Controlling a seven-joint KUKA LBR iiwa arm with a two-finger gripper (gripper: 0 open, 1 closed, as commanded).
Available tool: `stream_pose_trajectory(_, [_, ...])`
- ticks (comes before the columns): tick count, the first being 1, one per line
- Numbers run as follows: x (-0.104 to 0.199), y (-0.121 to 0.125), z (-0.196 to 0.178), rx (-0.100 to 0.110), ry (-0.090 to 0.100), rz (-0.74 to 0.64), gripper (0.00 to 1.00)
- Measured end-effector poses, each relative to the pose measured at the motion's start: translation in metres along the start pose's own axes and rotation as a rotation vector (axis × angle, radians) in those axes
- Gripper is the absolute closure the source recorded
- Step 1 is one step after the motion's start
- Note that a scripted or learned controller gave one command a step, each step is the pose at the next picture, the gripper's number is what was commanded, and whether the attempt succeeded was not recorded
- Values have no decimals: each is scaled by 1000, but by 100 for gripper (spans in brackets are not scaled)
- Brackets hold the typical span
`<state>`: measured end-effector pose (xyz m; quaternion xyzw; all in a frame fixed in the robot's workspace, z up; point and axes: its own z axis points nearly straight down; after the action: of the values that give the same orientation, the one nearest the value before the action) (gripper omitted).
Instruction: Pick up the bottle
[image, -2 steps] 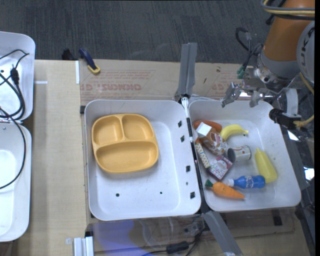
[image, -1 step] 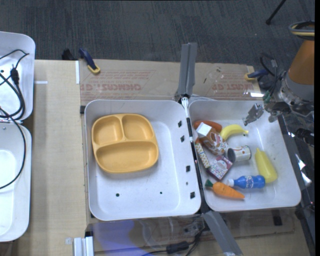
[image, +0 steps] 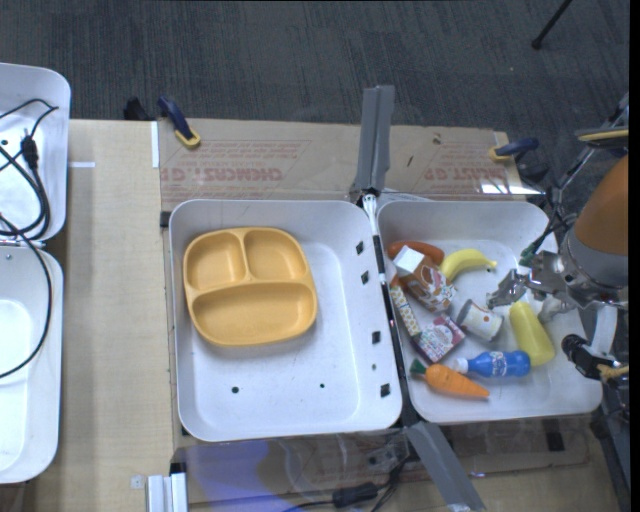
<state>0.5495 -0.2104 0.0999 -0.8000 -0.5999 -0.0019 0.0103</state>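
A blue bottle (image: 499, 365) with a white cap lies on its side near the front of the right bin (image: 520, 405). Just behind it, a yellow bottle (image: 532, 333) lies tilted toward the bin's right side. My gripper (image: 506, 289) hangs over the right bin, above the small grey can (image: 480, 319) and just left of the yellow bottle's top end. It is a short way behind the blue bottle. Nothing is visibly held in it.
The right bin also holds a banana (image: 467, 262), a carrot (image: 455, 381), a red sausage (image: 417, 249) and several small packets (image: 431, 290). In the left bin (image: 290, 400) sits a yellow divided plate (image: 250, 286). The grey arm with its orange band (image: 608, 215) reaches in from the right.
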Motion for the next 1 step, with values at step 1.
stream_pose_trajectory(1, [79,40,10,-14,-14,388,0])
